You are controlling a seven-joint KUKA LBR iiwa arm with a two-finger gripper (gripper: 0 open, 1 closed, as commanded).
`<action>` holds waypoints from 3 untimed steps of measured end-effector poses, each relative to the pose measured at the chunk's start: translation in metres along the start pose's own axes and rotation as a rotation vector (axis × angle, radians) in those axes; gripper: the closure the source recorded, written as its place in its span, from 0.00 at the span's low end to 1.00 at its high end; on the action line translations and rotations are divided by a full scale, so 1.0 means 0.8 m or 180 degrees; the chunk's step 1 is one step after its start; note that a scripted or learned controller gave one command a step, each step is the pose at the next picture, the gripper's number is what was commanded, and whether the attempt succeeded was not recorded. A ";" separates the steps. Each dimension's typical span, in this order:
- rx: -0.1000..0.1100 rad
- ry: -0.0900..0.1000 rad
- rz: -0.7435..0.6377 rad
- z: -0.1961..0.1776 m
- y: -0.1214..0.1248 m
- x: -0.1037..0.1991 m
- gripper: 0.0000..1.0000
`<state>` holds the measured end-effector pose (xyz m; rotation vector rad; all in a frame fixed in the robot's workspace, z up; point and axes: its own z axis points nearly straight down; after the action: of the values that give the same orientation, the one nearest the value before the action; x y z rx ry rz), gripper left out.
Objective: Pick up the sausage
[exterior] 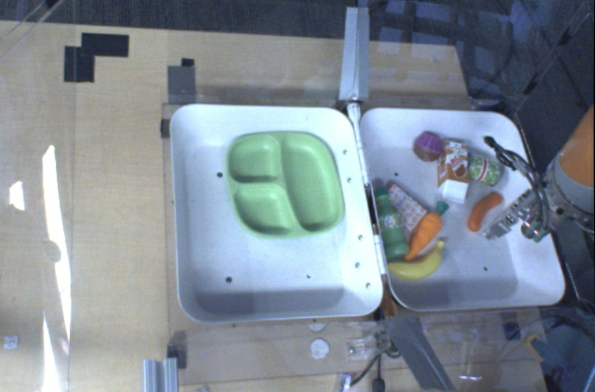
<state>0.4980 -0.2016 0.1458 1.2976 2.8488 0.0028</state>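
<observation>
The banana (416,266) lies nearest, at the front edge of the right bin (521,283), with the carrot (425,232) just above it. The sausage (483,211), orange-red, rests free on the bin floor toward the right side, tilted, just below a small white block (453,190). The gripper (517,218) hangs just beside it on the right, apparently lined up for a sideways approach; whether it is parted or closed I cannot tell, and nothing is visibly held. The left bin (200,288) carries a green divided tray (284,182), well apart from the pick.
</observation>
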 end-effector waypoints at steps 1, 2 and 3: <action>0.0002 0.0003 0.0384 -0.009 -0.012 0.002 1.00; 0.0004 0.0009 0.0716 0.040 -0.011 0.004 1.00; -0.0002 0.0006 0.1025 0.059 0.004 0.019 1.00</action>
<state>0.4910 -0.1877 0.0983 1.7387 2.6053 0.0078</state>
